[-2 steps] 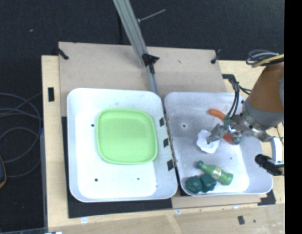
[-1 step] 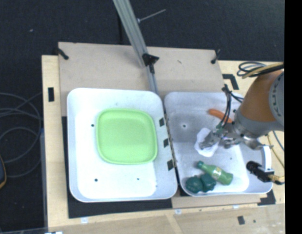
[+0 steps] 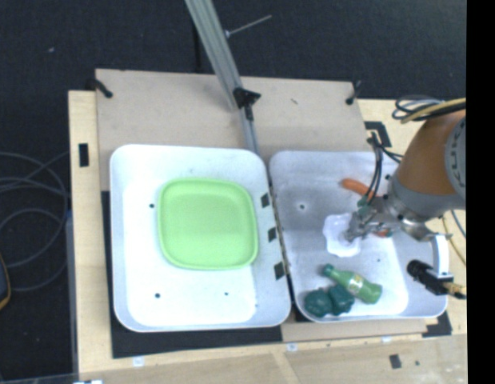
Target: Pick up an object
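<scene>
At the far left, the left bin [image 3: 135,294] was seen to hold a light green square plate [image 3: 207,223] lying flat near its middle, well apart from the arm. To its right, touching along the shared edge, stood the right bin [image 3: 303,174], where several things were gathered: a dark green lump [image 3: 327,301] near the front wall, a green bottle [image 3: 355,284] lying on its side just beside that lump, a white crumpled object [image 3: 340,237] nearer the middle, and an orange object [image 3: 356,186] partly hidden behind the cables farther back. The gripper [image 3: 365,227] was found low over the right edge of the white object, apparently touching it, but whether it was spread or pressed together could not be told, and nothing could be confirmed as held. The step in hand was judged to be the descent onto, or closing upon, the white object. The next move would call for a firm closure on it, followed by a straight lift clear of the bottle nearby.
</scene>
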`<state>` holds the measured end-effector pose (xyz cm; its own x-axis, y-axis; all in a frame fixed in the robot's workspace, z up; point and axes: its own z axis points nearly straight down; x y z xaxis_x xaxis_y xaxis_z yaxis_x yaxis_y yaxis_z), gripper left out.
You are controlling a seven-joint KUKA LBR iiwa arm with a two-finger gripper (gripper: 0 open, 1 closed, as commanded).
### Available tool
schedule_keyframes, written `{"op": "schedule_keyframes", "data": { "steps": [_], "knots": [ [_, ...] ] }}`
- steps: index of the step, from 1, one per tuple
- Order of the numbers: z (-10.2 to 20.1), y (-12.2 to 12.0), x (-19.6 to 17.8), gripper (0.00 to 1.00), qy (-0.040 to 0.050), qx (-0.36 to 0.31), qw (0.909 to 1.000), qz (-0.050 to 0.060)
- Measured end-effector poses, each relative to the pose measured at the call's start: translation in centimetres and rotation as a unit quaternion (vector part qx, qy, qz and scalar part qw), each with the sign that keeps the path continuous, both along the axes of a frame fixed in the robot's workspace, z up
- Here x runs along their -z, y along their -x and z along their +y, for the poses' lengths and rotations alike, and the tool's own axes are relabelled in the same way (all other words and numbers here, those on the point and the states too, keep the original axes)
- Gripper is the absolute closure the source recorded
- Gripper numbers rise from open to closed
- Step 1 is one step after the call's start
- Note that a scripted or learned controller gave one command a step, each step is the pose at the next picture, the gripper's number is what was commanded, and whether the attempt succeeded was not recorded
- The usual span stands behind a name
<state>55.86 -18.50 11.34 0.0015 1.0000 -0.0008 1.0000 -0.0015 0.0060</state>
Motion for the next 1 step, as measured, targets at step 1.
{"op": "schedule_keyframes", "data": {
  "steps": [1],
  "knots": [
    [0.82,-0.26,-5.80,1.00,0.0002,-0.001,1.0000,0.000]
  ]
}}
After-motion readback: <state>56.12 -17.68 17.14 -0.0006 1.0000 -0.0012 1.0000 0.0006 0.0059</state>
